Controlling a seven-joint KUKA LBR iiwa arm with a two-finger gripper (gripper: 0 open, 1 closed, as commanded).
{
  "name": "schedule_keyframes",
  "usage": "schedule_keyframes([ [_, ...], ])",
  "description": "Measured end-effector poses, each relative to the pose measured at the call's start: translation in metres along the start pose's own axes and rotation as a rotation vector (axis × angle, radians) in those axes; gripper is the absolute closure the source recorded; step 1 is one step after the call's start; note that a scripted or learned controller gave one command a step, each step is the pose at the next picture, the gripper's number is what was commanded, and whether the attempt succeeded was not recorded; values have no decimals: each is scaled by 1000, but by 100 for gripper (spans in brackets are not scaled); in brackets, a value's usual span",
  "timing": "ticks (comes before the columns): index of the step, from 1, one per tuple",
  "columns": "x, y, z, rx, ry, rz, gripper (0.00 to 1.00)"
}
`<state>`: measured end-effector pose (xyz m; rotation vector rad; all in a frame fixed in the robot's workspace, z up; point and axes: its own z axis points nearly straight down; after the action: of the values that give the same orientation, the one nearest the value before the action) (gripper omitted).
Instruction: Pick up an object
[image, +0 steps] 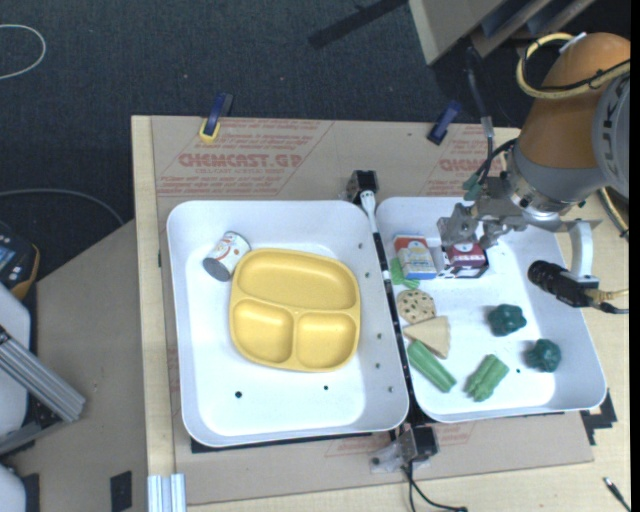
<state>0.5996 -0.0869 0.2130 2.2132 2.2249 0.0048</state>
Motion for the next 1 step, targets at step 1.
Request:
schedule_keyframes([
  [1, 31, 36, -16, -2, 0, 0, 100],
])
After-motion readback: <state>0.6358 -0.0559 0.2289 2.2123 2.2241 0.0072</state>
